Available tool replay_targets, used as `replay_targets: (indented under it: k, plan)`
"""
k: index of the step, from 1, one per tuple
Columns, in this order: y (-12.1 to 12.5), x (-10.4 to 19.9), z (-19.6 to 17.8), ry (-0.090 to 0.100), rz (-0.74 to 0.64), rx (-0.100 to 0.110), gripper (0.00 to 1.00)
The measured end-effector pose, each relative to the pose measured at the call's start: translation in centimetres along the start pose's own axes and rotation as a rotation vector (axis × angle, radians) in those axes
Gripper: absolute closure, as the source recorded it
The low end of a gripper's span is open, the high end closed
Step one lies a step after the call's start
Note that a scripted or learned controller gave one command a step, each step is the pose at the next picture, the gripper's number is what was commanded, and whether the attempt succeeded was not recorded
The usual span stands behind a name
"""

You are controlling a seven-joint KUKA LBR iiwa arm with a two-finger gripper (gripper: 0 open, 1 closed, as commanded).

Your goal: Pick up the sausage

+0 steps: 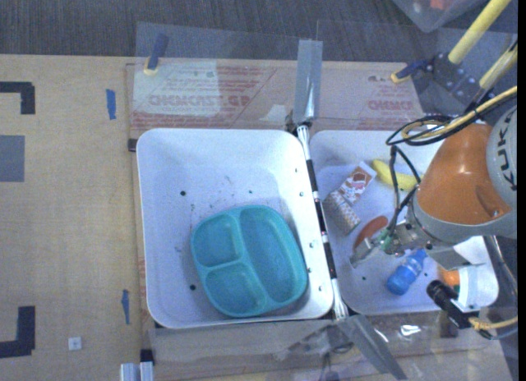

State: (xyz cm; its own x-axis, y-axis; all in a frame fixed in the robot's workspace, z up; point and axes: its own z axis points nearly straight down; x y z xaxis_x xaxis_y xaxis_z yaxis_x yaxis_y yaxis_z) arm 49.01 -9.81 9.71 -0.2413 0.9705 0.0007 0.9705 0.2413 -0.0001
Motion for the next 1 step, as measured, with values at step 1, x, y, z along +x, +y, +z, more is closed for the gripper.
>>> replay_targets:
  k: [1]
  plan:
    - [3.08, -1.19, 0.81, -0.003, -0.33, -0.007, 0.0]
